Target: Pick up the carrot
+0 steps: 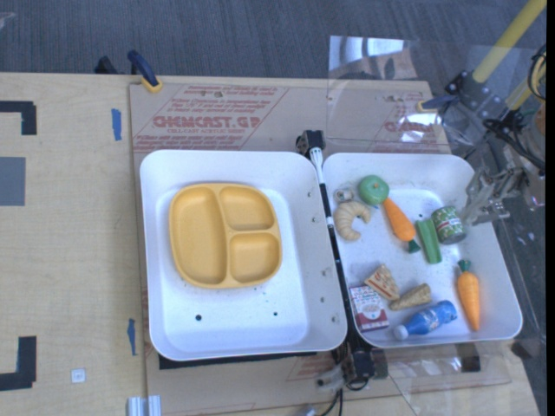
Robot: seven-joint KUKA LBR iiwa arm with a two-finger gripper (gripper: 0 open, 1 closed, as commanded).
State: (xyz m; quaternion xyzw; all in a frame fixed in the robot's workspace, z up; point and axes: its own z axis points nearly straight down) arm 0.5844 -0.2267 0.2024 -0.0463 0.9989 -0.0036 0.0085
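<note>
Wooden worktop [61, 258] seen from above at a slant, bearing two shallow white bins side by side on a sheet of printed cardboard [217, 115]. The left bin [165, 319] holds a yellow three-compartment tray [226, 234], lying flat near its middle. The right bin [512, 315] holds the loose items: along its left side a croissant [350, 219], with a green apple [374, 189] just beyond it; below these a small red-and-white carton [368, 308], a cracker-like wedge [381, 282] and a tan bread piece [411, 296]; a blue bottle [426, 320] lies near the front wall. Two carrots are present: one [399, 219] lies tilted just below the apple, its tip beside a green stick-shaped item [427, 240]; the other carrot [469, 295], green top pointing away from the viewer, lies near the bin's right wall, apart from the rest. A green can [448, 224] rests beside the stick. The tool [479, 206] hangs over the right rim, close to the can; whether it is spread or pressed together cannot be told, and nothing is seen in it.
</note>
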